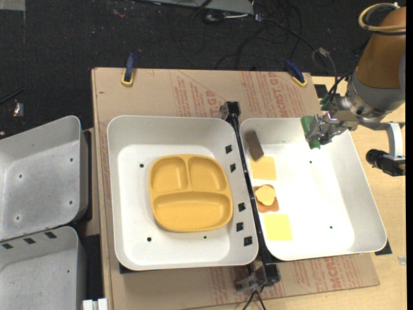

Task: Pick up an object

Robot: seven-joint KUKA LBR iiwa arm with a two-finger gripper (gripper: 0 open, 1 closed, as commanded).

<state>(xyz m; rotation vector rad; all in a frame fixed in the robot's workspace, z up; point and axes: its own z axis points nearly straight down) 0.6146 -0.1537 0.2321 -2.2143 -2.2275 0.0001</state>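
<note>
Gripper point(317, 134) hangs over the right bin point(335, 192), near its rim at roughly 1 o'clock; the arm point(377, 70) comes in from 3 o'clock. Can't tell how the jaws are set: too small and cluttered at this slant, nothing visibly between them. Candidate objects all sit along the bin's 9 o'clock wall, beside the divider: dark brown block point(254, 145) at the top, long axis roughly 11-to-5; below it a yellow square point(263, 168); then a small orange-and-tan piece point(266, 196); then a second yellow square point(278, 227) nearest 6 o'clock. Key relation: nearest target is the dark block, lying toward 8–9 o'clock from the gripper, well apart, with bare bin floor between. My read: transit not done, no descent begun. The squares look flat, so probably poor grasps; the block looks the better bet, closing across its short axis, but it's tight to the wall, so a collision risk. Left bin point(129, 173) holds a yellow divided tray point(191, 194), the farther option.
</note>
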